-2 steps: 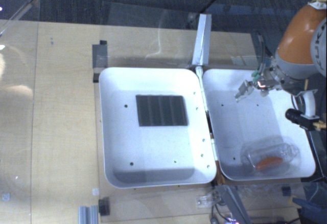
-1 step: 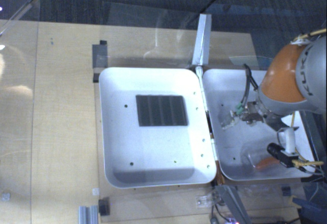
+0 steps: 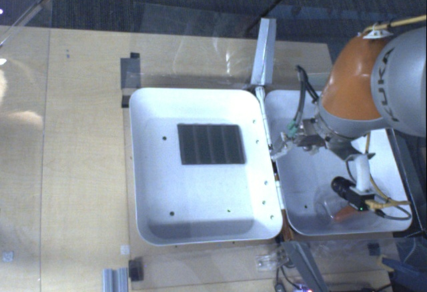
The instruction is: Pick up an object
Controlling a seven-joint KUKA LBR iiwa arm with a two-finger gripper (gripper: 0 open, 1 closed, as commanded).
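Object: a small orange-red piece (image 3: 343,215) lies in the right bin (image 3: 300,217), lower right of the frame, beside what looks like a clear, glassy thing (image 3: 327,207); the two seem to touch, though I cannot be sure.
Dark item: a black, stubby cylinder (image 3: 345,189) shows just above the orange piece; whether it is a loose object or part of the arm's fittings, I cannot tell.
Left bin: the left bin (image 3: 150,151) carries a dark ribbed panel (image 3: 211,144) in its floor, mid-frame.
Arm: the grey arm with its orange band (image 3: 353,84) leans in from the right, over the right bin.
Tool: the tool (image 3: 293,141) appears to hang near the right bin's left wall, close to the divide between the bins; its opening cannot be told from here.
Step in hand: I judge it is the approach, nothing yet gripped.
Doing it well: shift towards the lower right of the frame, centre over the orange piece, come straight down, and close on it alone, clear of the glassy thing and the yellow cable (image 3: 390,203).
Risk: clear items slip, and the bin wall may foul the tool.
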